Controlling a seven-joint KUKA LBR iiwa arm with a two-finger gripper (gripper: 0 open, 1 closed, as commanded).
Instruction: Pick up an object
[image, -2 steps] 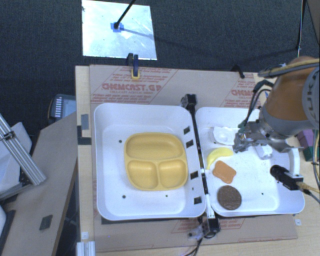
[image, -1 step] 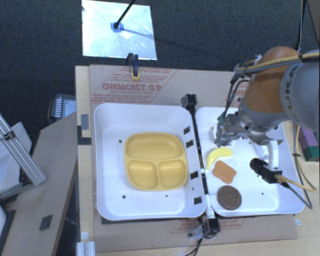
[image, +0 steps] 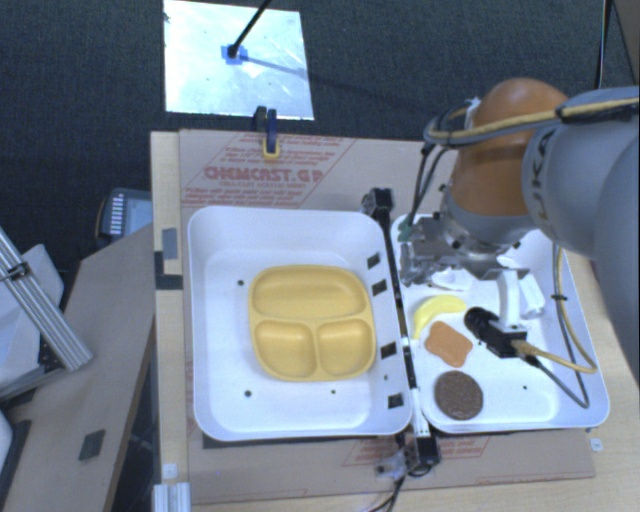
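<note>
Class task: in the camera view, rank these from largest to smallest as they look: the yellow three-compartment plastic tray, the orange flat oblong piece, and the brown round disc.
1. Yellow three-compartment plastic tray, by far the largest.
2 and 3. Brown round disc and orange flat oblong piece look about alike, so I won't rank them.

arm (image: 590, 150) cut off at right edge, right bin (image: 575, 400) partly hidden

The grey arm (image: 590, 170) reaches in from the right and bends down toward the tabletop, its orange band (image: 505, 150) rounded just above the wrist. Cables loop over the band and run down beside the wrist. Below it the hand (image: 425, 262) points down and to the left, low, a tangle of metal parts. Whether its fingers are apart or together cannot be made out.
</note>
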